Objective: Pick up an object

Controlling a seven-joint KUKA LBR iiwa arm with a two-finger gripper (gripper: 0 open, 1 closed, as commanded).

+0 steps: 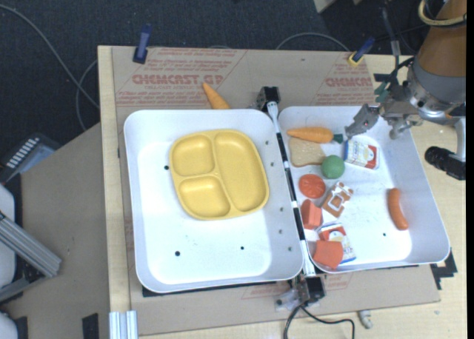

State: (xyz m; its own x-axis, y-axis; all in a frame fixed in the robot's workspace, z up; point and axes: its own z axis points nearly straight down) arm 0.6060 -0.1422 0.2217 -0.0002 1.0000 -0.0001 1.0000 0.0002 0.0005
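Carton (361,155) lies just under the hand (379,118), fingers spread wide, holding nothing; descend straight, straddle it, then close.

A yellow divided plate (219,174) is seen in the left bin (148,249). An orange carrot-like piece (215,97) lies on the counter (178,71) behind that bin. Blue clamps (141,44) are fixed at the counter's far edge.
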